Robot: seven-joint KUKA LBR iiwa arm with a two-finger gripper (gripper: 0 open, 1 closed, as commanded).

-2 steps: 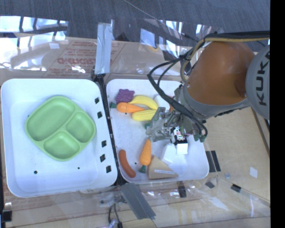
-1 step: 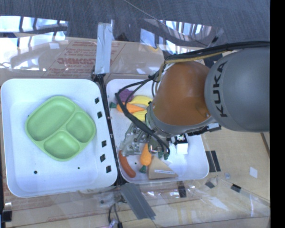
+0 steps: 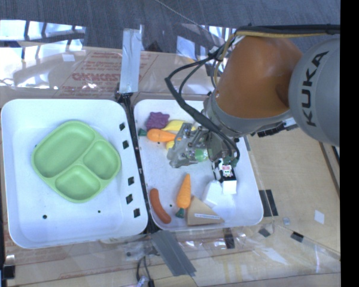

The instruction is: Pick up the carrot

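Lying tilted, orange carrot (image 3: 183,191), possibly green-tipped, in right bin (image 3: 251,202)

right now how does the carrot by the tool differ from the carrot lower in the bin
The upper carrot lies roughly crosswise beside the purple grapes, close to the tool. The lower carrot lies more lengthwise, between the sausage and the cheese wedge, with more of it in open view. Both are orange and lie in the right bin.

Orange carrot (image 3: 183,191) with a green tip, lying flat in my right bin (image 3: 248,199), nearly upright in view, green end nearest, just beside a red sausage (image 3: 159,205)
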